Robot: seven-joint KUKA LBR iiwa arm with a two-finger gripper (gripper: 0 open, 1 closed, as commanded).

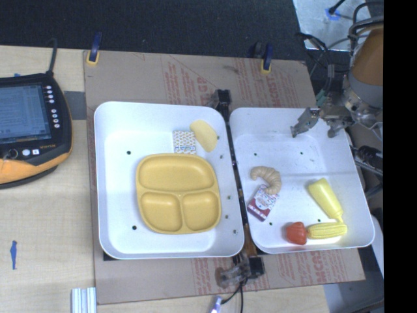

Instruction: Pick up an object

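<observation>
My gripper point(318, 127) hangs open over the far right corner of the right bin point(273, 124), its two grey fingers spread with nothing between them. Below it in that bin lie a tan croissant-shaped toy point(268, 177), a small red and white packet point(262, 203), a yellow bottle-shaped toy point(325, 198), a corn cob point(327, 229) and a red tomato-like toy point(296, 233). The left bin point(114, 175) holds a yellow divided plate point(177, 193), a pale yellow block point(204, 135) and a small checked packet point(184, 142).
A teach pendant point(29, 126) with a lit screen lies on the bench at far left. Blue clamps point(263, 56) hold the brown board under the bins. Cables and the arm's base crowd the upper right corner.
</observation>
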